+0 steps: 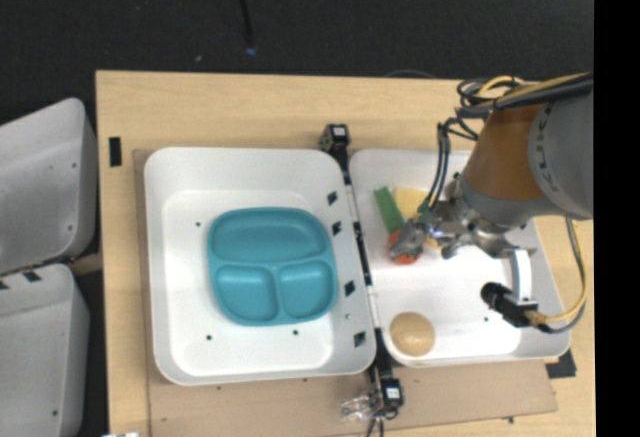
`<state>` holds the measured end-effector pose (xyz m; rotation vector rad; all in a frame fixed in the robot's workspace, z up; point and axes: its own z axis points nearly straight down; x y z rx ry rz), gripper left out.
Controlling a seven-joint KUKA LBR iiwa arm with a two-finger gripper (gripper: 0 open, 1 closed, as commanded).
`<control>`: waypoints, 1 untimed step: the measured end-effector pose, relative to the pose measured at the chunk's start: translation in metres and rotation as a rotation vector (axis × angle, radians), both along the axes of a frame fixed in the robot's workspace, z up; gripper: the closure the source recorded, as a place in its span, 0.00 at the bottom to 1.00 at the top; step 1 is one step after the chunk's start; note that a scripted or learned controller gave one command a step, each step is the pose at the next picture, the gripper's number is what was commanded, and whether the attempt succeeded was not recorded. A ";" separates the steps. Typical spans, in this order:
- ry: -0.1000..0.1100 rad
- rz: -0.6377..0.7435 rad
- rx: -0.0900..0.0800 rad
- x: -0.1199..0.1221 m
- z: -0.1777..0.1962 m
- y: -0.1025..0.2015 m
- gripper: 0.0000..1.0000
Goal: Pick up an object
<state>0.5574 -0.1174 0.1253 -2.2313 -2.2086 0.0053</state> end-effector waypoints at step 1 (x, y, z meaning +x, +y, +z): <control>-0.006 -0.008 0.001 0.001 0.014 -0.001 1.00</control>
